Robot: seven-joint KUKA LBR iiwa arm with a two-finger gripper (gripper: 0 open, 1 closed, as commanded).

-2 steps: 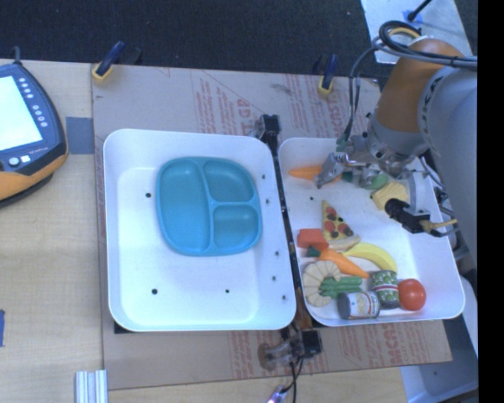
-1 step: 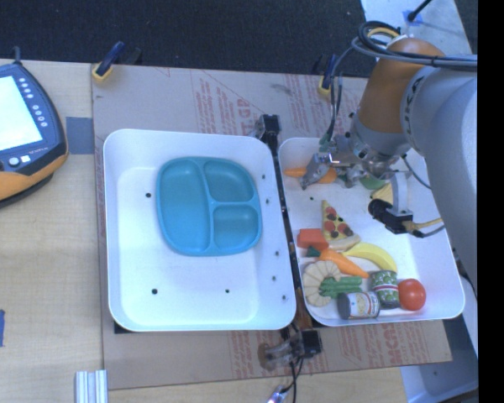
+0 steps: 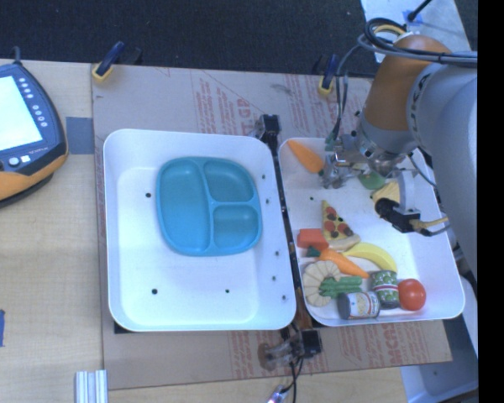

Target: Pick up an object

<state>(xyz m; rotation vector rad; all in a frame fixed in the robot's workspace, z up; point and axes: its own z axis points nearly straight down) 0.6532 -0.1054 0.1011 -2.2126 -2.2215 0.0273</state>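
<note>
On the far left a grey and orange handheld control pendant (image 3: 17,137) is lying on the wooden bench. Next to it the left shallow white bin (image 3: 130,300) is carrying a light blue plastic plate with three compartments (image 3: 208,205), sitting toward the bin's far half with bare floor around it.

The right shallow white bin (image 3: 441,309) is holding the toy food. An orange carrot-shaped piece (image 3: 306,155) is lying near the far left corner, just beside the gripper (image 3: 343,168), which is hanging low over the bin's far end; whether it is open or closed cannot be told from here, and nothing is visibly in its grasp. Toward the near end, a pizza slice (image 3: 336,225), a yellow banana (image 3: 375,255), a small tin can (image 3: 358,306) and a red tomato (image 3: 412,295) are crowding together, several touching.

The carrot piece is probably light, rigid and smooth, so it may slip; pinching across its narrow middle looks safest. It is sitting apart from the pile, giving room on its near side, but the bin wall is standing close on its left and far sides.
</note>
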